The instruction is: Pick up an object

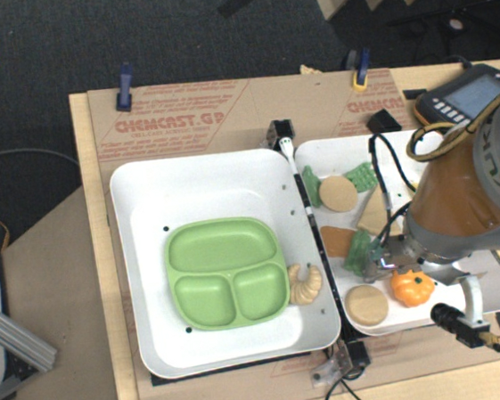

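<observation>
My gripper (pixel 384 258) hangs low in the right bin (pixel 317 156), beside a dark green block (pixel 358 252) at that bin's left side. The grey and orange arm covers the bin's right half. An orange pumpkin-shaped toy (pixel 412 287) lies just under the wrist, and a tan round disc (pixel 367 304) sits at the bin's front left. Further back are a brown flat piece (pixel 334 238), a tan round piece (pixel 337 194), a light green ridged piece (pixel 360 177) and a small dark green piece (pixel 310 182).
The left bin (pixel 139 252) holds a green three-compartment plate (pixel 225 272) with a beige croissant-shaped toy (pixel 306 284) beside its right edge. A black divider clip (pixel 283 133) sits between the bins at the back. A yellow pendant (pixel 454 100) lies at the back right.
</observation>
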You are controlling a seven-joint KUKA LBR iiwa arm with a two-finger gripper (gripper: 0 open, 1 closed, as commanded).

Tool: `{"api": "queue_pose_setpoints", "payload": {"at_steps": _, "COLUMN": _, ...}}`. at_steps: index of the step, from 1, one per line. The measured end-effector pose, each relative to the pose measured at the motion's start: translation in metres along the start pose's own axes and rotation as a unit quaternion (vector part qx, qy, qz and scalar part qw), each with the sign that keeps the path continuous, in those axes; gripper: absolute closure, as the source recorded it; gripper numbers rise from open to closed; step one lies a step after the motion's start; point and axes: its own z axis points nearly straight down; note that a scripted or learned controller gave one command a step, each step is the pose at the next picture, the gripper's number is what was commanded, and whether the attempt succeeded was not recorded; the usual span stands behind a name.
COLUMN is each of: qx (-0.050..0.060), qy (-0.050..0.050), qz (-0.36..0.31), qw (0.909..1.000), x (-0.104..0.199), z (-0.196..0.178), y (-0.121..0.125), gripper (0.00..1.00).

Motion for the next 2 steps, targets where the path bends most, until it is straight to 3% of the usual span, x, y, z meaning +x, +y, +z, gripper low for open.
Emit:
{"api": "queue_pose_setpoints", "payload": {"at_steps": 1, "qx": -0.005, "qy": 0.0, "qz": -0.006, "qw": 1.0, "x": 0.072, "z": -0.108, "y": 0.002, "gripper": 1.0}}
{"api": "queue_pose_setpoints", "payload": {"at_steps": 2, "qx": 0.0, "qy": 0.001, "qz": -0.006, "qw": 1.0, "x": 0.152, "z": -0.102, "y": -0.001, "gripper": 1.0}}
